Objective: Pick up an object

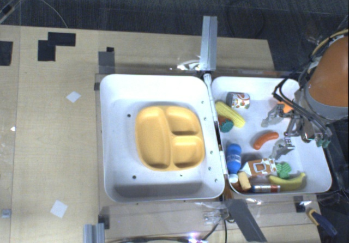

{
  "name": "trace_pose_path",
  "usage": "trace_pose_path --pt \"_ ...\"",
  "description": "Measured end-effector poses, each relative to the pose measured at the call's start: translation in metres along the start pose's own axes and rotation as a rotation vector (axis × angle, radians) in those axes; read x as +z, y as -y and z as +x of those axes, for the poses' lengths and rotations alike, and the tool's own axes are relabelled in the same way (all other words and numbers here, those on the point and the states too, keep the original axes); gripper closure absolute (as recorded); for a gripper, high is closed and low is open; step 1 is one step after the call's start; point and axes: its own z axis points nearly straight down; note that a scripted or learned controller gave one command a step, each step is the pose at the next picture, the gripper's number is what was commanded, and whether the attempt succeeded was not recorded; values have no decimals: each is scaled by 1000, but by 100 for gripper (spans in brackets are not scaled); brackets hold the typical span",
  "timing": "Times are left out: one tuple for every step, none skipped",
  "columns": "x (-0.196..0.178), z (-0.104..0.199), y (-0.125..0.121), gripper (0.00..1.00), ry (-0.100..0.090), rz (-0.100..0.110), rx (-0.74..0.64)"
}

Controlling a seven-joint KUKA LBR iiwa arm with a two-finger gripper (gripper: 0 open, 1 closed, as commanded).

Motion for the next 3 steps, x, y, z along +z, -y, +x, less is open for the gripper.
trace_pose_path --pt "83 6 -1 0 8 -1 519" --pt "117 -23 55 0 9 1 660" --pt "113 21 8 0 26 -5 776"
